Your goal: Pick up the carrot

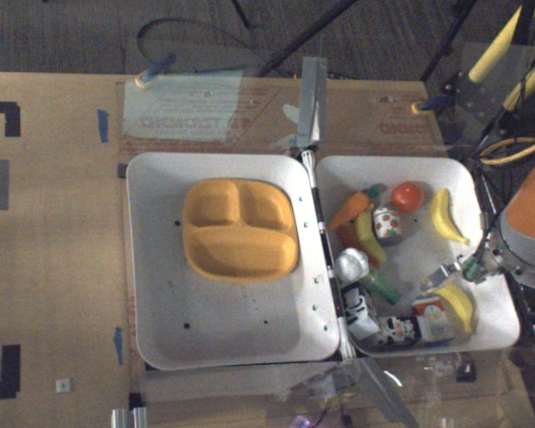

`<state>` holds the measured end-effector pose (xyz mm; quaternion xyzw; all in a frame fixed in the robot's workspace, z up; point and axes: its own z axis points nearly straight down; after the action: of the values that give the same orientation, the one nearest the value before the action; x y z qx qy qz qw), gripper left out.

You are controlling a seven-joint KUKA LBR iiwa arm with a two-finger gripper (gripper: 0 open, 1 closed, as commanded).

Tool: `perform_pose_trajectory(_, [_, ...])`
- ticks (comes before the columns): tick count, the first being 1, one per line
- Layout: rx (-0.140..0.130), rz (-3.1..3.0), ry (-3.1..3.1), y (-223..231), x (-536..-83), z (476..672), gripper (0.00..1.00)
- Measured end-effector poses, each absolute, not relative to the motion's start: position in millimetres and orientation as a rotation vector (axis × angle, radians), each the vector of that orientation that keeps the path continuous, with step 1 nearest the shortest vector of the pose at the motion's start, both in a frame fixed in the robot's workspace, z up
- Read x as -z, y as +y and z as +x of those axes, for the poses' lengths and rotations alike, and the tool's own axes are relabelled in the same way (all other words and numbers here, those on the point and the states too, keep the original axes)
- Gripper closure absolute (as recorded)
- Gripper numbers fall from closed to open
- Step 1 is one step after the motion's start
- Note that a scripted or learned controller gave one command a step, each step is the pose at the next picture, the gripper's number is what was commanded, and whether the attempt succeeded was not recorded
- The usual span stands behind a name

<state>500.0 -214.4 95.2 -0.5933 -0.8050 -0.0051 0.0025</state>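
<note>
Camera view showed the carrot (350, 209) in the right bin (461, 169), upper-left part, near the divider between the bins. It looked like smooth plastic: orange tapered body, small green top at its upper-right end, lying at a slant w/ the narrow tip toward lower left. Its green top sat just beside a round red tomato (407, 196).

Below the carrot lay a yellow banana-like piece (367, 236) and a small white can w/ red print (388, 226), touching or nearly so. Another banana (444, 216), curved and glossy, lay near the bin's right wall. A third banana (459, 304) sat lower right by a small carton (430, 319).

Arm (524, 230) came in from the right, orange band visible; the jaws (449, 275) were low over the right bin's lower right, just above the third banana, well apart from the carrot. Couldn't tell if the jaws were apart or together — too small and blurred.

Left bin (152, 266) held an orange divided tray (240, 228), matte, rounded corners, three compartments. Both bins were shallow white plastic on a tan counter (53, 239).
</note>
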Motion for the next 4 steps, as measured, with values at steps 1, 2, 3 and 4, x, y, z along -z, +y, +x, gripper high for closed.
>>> perform_pose_trajectory(1, [0.007,-1.873,-2.527,-219,-105,499.9,1.0])
perform_pose_trajectory(2, [0.002,-1.937,-2.478,-159,-279,515.3,1.0])
perform_pose_trajectory(3, [0.001,-2.125,-2.32,-168,-244,576.7,1.0])
perform_pose_trajectory(4, [0.001,-2.224,-2.223,-165,-335,548.6,1.0])
